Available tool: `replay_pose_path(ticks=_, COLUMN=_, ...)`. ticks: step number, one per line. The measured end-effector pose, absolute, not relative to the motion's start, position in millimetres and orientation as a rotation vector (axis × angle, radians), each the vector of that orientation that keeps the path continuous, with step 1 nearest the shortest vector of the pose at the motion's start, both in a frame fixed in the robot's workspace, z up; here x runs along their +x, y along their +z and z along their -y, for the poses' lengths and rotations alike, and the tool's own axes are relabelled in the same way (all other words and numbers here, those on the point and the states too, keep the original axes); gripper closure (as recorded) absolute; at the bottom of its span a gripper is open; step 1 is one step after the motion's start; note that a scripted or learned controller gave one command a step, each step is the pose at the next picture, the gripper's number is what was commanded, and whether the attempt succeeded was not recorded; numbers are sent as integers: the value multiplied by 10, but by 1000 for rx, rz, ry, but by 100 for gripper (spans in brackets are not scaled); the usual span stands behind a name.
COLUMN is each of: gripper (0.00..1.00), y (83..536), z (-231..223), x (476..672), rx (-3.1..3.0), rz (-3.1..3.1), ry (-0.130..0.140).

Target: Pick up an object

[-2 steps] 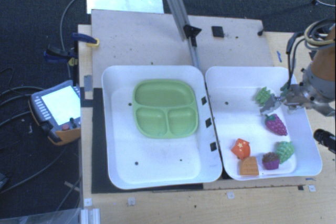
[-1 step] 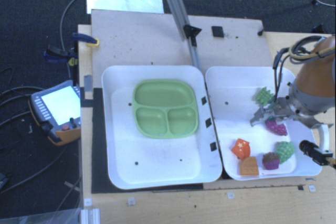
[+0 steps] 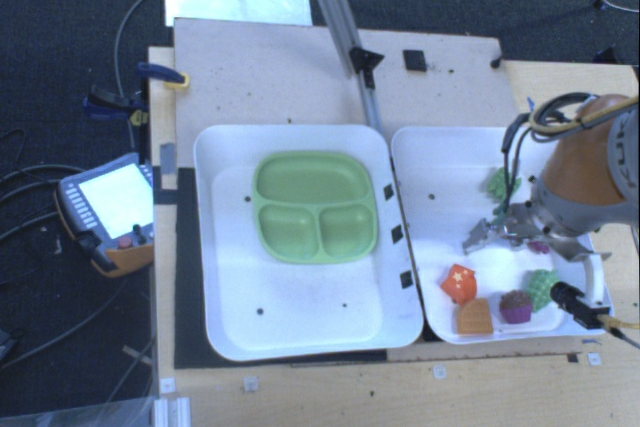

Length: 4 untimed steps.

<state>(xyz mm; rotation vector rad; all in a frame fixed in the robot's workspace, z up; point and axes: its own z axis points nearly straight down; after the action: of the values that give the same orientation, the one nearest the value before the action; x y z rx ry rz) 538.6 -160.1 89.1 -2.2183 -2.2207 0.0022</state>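
Bins sit side by side on the bench: left bin (image 3: 230, 315) carries a green divided plate (image 3: 315, 207), right bin (image 3: 440, 165) holds the small candidates. Arm (image 3: 590, 170) reaches low over the right bin's far side, presumably to work its cluttered corner. Gripper (image 3: 492, 233) hangs with fingers spread, nothing between them. Near corner: orange-red piece (image 3: 459, 283), tan block (image 3: 474, 317), purple piece (image 3: 516, 306), green knobbly piece (image 3: 542, 287); another green bit (image 3: 498, 182) lies beside the wrist. Likely step: approach, no grasp yet.
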Motion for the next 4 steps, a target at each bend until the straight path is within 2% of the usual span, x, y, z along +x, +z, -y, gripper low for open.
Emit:
replay_pose_path(ticks=1, gripper=100, y=1028, z=1604, x=5400, rx=-2221, rz=2225, ry=-2)
replay_pose_path(ticks=2, gripper=100, y=1484, z=1602, x=5348, rx=-2222, rz=2228, ry=-4)
replay_pose_path(ticks=4, gripper=100, y=2496, z=1534, x=5452, rx=-2218, rz=2232, ry=-5)
